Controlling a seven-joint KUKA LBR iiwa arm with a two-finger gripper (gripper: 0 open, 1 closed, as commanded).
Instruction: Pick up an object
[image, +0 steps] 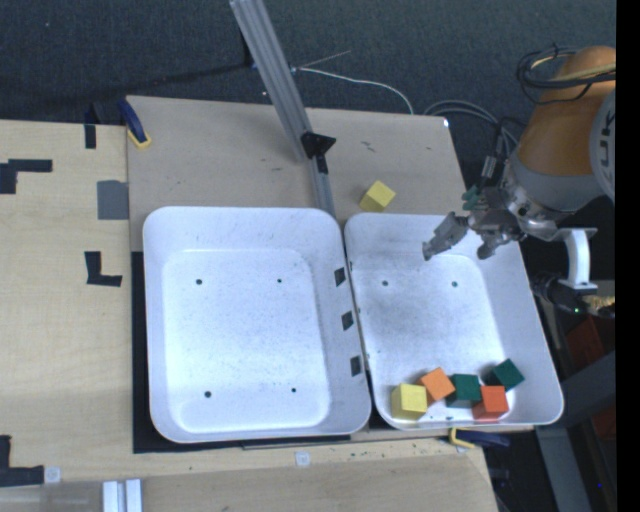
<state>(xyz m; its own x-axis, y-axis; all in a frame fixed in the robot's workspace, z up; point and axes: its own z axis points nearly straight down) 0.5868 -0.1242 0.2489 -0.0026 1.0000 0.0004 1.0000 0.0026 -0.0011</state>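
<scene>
Several small blocks cluster at the near edge of the right bin: a yellow block, an orange block, a green block, a red-orange block and a dark green block. My gripper hangs over the far right part of that bin, well away from the cluster. Its two grey fingers are spread apart with nothing between them.
The left bin lies beside the right one, joined by a divider with black clips. A loose yellow block rests on the bench behind the bins. A grey metal pole slants down to the bins' far edge.
</scene>
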